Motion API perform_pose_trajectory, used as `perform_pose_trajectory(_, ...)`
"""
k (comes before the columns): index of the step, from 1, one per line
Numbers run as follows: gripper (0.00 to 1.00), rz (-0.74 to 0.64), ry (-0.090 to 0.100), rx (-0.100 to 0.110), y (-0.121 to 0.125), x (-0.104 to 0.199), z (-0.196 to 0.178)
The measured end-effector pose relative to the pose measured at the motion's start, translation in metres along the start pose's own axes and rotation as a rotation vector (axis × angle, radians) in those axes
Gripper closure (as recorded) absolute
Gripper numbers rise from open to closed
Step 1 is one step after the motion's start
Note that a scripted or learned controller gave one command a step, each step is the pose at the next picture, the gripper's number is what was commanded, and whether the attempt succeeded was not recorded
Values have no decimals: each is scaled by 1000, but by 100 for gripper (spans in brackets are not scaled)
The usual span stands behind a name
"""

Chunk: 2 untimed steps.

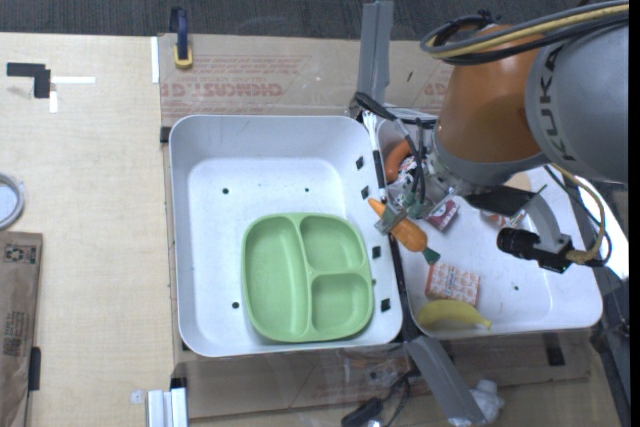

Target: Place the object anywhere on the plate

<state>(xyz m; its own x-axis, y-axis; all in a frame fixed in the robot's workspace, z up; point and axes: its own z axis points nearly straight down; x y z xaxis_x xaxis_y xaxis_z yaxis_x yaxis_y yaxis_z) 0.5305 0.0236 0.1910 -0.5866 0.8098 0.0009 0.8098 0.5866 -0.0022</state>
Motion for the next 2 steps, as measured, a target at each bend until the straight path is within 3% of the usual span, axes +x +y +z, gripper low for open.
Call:
perform_pose_trajectory(1,0,0,0,0,0,0,0)
perform_pose_trajectory(2,100,4,-1,0,0,-2,-9)
